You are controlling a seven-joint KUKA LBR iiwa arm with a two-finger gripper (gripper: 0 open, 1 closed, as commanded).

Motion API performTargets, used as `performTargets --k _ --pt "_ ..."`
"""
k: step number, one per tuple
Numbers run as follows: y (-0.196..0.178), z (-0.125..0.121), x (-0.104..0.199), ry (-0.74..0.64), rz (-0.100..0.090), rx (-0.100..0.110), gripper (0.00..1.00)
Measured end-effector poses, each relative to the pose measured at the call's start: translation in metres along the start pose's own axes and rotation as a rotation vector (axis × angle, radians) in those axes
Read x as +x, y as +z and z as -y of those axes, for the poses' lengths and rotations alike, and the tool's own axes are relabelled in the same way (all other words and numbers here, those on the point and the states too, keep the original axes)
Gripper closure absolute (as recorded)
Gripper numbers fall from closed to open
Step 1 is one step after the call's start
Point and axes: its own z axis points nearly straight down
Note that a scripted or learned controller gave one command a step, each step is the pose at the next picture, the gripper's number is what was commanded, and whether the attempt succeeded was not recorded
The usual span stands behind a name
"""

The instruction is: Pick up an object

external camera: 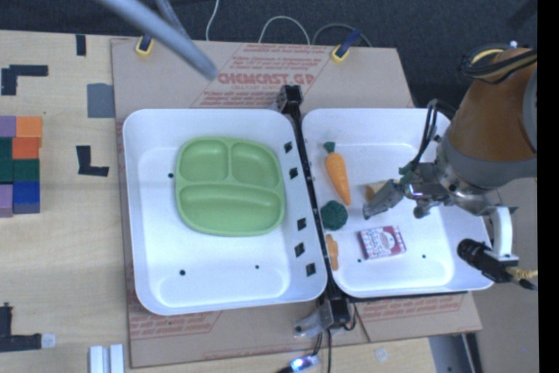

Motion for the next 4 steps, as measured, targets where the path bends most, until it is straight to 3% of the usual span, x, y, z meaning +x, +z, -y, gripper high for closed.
performTargets --k 1,3,4 --pt "-0.005 -0.003 0.000 -0.004 0.002 -0.012 0.00" --pt "0.111 -0.009 0.008 -0.002 0.002 -0.008 0.00" --pt "0.124 -0.010 0.004 0.000 0.008 -0.017 0.00"
